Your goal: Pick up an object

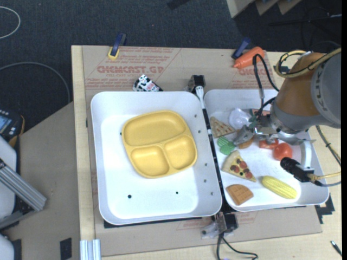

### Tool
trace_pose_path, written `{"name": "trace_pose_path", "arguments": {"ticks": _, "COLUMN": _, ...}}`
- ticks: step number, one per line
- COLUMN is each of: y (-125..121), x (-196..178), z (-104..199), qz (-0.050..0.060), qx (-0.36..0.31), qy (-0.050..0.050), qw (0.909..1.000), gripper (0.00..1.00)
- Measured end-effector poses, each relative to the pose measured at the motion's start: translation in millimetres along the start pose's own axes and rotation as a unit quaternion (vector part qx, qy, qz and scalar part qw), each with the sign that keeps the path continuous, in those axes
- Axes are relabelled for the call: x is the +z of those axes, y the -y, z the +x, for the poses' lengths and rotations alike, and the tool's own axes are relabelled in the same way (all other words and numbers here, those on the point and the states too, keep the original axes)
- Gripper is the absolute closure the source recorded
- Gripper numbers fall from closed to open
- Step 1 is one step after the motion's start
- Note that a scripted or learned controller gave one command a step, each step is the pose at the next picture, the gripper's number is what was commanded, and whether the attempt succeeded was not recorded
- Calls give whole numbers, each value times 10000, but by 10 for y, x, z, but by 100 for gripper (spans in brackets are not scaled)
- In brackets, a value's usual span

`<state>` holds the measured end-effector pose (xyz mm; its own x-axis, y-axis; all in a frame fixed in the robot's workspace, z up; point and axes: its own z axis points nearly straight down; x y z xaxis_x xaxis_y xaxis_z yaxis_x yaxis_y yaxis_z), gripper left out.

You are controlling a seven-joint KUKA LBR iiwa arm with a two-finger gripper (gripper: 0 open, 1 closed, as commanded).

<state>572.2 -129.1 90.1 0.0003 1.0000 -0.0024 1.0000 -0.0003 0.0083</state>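
The right bin [317,196] holds several toy foods: a pizza slice [238,166], a yellow corn cob [280,187], a brown bread piece [239,193], a green piece [225,143], a tan triangular cracker [219,127] and a red piece [280,150]. My gripper [247,135] is low in this bin's upper middle, between a pale round thing [237,116] and the green piece. A small brown item [245,143] lies right beneath the gripper, partly hidden. I see nothing lifted off the bin floor.
The left bin [108,161] carries a yellow divided plate [159,143]. On the bench behind the bins are a black-and-white toy [146,84], a yellow-handled clamp [115,47] and an orange clamp [247,57]. The arm covers the right bin's upper right.
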Motion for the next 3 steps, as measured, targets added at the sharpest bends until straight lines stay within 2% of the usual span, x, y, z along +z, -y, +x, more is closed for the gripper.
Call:
{"name": "trace_pose_path", "arguments": {"ticks": 1, "y": 5, "x": -86, "z": 0, "qz": 0, "qx": 4, "qy": 3, "qw": 10000, "gripper": 100}}
{"name": "trace_pose_path", "arguments": {"ticks": 3, "y": 101, "x": -1030, "z": -32, "qz": 6, "qx": 3, "qy": 1, "qw": 10000, "gripper": 100}}
